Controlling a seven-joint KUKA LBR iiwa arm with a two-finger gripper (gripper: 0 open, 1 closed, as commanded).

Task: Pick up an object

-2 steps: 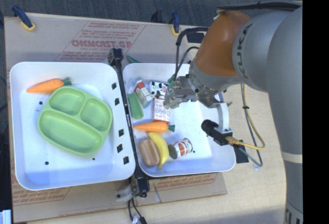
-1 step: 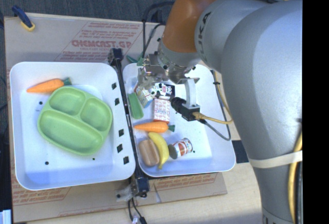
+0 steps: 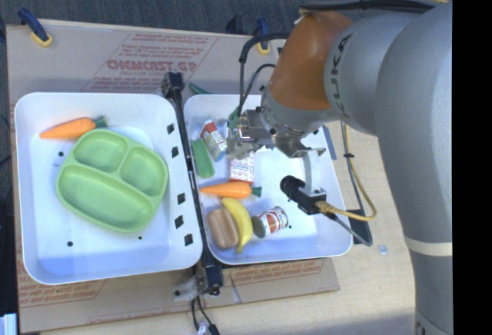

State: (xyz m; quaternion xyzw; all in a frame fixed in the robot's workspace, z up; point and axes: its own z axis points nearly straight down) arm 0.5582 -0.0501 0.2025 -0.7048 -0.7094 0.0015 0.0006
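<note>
Sachet (image 3: 241,169) just below claw (image 3: 244,135), right bin (image 3: 332,243)

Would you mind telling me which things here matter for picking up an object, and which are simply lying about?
Belong to the job:
gripper, above the right bin
small white packet
right-bin carrot
banana
bread roll
small can
green pod
small tin

Lying about:
left bin
green divided plate
left-bin carrot
cardboard sheet
</note>
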